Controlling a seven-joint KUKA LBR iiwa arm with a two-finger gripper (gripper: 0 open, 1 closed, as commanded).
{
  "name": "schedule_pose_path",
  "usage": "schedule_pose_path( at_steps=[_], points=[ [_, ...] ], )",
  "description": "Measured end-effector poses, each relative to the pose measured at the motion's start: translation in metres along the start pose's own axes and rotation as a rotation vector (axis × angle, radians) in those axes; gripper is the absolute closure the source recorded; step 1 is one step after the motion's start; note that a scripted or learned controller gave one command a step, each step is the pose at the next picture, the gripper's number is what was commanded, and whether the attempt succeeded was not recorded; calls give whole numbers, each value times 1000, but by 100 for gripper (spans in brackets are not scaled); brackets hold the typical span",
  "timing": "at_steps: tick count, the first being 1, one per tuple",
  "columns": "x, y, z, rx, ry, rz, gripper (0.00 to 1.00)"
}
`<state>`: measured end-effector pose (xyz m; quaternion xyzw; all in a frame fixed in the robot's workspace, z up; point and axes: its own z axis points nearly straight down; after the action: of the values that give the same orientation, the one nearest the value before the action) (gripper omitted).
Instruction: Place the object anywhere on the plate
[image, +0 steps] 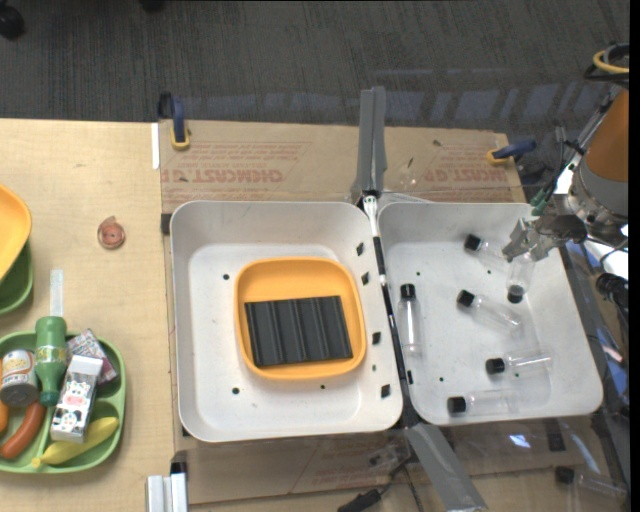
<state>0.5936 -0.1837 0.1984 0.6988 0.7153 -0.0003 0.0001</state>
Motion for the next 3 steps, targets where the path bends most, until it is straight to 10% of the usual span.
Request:
schedule_pose_path(
  at_steps=[2, 3],
  points=[
    [-39, 65, -95, -3, -2, -325, 100],
    [-39, 65, -209, -2, -2, -515, 100]
  ],
)
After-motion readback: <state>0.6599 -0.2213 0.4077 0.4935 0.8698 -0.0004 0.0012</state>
